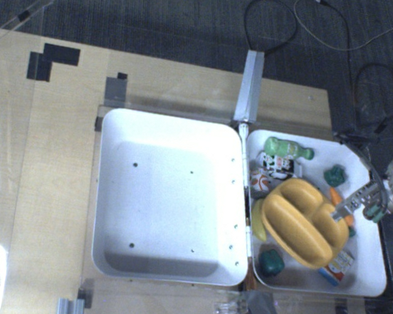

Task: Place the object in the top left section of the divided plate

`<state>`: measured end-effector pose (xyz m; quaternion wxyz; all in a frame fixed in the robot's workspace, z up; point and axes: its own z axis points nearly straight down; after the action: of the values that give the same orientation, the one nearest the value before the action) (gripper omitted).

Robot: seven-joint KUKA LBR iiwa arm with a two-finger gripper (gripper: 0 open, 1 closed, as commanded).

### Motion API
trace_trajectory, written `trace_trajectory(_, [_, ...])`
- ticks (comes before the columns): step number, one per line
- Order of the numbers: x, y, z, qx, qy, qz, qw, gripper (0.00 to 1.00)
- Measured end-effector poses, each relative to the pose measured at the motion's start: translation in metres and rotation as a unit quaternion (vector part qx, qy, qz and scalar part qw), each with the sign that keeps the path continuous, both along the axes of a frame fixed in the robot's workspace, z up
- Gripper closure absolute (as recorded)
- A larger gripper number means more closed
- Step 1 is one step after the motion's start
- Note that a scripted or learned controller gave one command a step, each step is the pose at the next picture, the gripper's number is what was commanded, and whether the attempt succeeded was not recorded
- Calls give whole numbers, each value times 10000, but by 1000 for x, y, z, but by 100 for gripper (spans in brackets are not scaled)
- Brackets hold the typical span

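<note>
Two shallow white plastic bins are sitting side by side on the pale wooden bench. The left white bin [169, 199] is showing only its bare floor with a few small dark dots. The right white bin [375, 273] is crowded. A large tan, glossy moulded dish [303, 220] with rounded lobes, apparently the divided plate, is lying tilted across the middle of that bin, and its sections are hard to tell apart from this angle.

The dish is hiding parts of several things. A green plastic bottle with a white label [288, 150] is lying on its side near the far wall. Just below it a small black-and-white printed carton [276, 166] is partly tucked under the dish. A dark green lumpy object [335, 175] is resting near the far right corner. A round teal ball [271, 261] is sitting by the near wall, and a small blue-and-red packet [336, 268] is peeking out from under the dish's near right edge. A sliver of yellow is showing at the dish's left side; its nature is unclear.

The grey two-finger gripper [352, 205] is reaching in from the right, hovering at the dish's right edge beside an orange scrap; how it is set is too blurred to make out. The arm itself is being cut off by the picture's edge.
</note>
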<state>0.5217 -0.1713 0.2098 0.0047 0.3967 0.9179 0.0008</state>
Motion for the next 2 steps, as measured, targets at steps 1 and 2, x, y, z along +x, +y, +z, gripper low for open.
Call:
trace_trajectory(1, [0, 0, 0, 2, 0, -2, 10000, 0])
trace_trajectory(2, [3, 1, 12, -7, -43, 4, 10000, 100])
